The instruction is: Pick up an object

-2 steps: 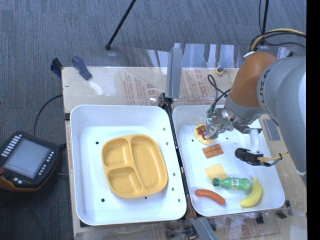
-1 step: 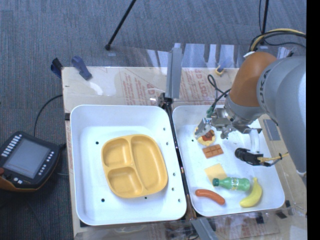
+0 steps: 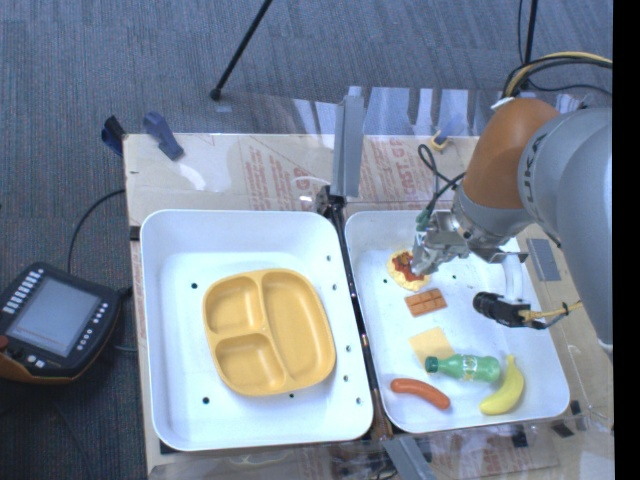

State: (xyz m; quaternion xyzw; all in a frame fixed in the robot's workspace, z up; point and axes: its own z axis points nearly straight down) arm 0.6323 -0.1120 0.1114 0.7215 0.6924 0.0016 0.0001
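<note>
Two shallow white bins side by side: left bin and right bin. In the left bin, a yellow divided plate lying flat near the middle. Reaching in from 3 o'clock over the right bin, the grey arm with its orange band, gripper lowered at the bin's 11 o'clock part, right over a small pizza slice. Impossible to tell how wide the claw stands or whether anything is caught in it. Just at 5 o'clock of the pizza slice, a brown waffle piece. Further toward 6 o'clock, a yellow cheese wedge, touching a green bottle lying on its side. At the bin's 6 o'clock edge, a red sausage; at 5 o'clock, a banana.
</note>
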